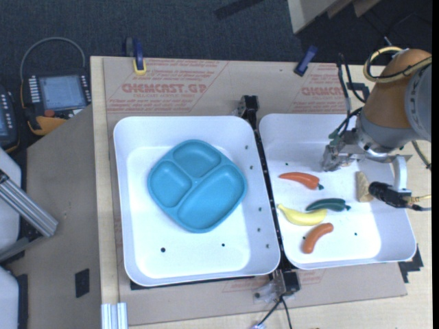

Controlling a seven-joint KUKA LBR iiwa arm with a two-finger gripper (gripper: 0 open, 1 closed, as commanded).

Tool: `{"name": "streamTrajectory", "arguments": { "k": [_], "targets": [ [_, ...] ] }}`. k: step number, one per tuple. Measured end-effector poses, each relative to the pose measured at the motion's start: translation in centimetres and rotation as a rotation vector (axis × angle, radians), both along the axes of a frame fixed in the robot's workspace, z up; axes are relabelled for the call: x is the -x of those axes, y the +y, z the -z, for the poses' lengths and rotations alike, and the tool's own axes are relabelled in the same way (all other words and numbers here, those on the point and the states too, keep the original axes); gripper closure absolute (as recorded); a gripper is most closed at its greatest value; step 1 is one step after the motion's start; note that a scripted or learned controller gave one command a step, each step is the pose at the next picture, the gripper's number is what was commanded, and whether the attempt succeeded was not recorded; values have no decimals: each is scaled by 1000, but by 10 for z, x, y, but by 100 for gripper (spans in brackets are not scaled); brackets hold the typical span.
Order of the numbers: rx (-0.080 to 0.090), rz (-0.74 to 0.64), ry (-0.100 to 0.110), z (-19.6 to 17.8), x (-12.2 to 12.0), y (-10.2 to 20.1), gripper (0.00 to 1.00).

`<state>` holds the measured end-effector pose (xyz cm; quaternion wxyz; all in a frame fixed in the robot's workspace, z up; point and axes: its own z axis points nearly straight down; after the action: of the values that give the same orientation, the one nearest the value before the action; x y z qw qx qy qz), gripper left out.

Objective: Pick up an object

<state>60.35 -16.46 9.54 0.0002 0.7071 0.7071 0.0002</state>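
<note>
Nearest, orange sausage [317,237], then banana [303,215], green pepper [327,204] and red chili [300,179], close together in the right bin [363,244]. Just beyond, gripper [336,157], low over the floor, grip state impossible to tell. Likely risk: nudging crowded toys aside, or closing on bare plastic. Farther, paper-covered bench [206,81], dark carpet [171,12].
</note>
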Motion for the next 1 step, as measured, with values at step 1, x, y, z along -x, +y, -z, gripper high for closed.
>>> {"name": "streamTrajectory", "arguments": {
  "k": [1],
  "targets": [
    [2, -1, -7, -64, -5, 1, 100]
  ]
}}
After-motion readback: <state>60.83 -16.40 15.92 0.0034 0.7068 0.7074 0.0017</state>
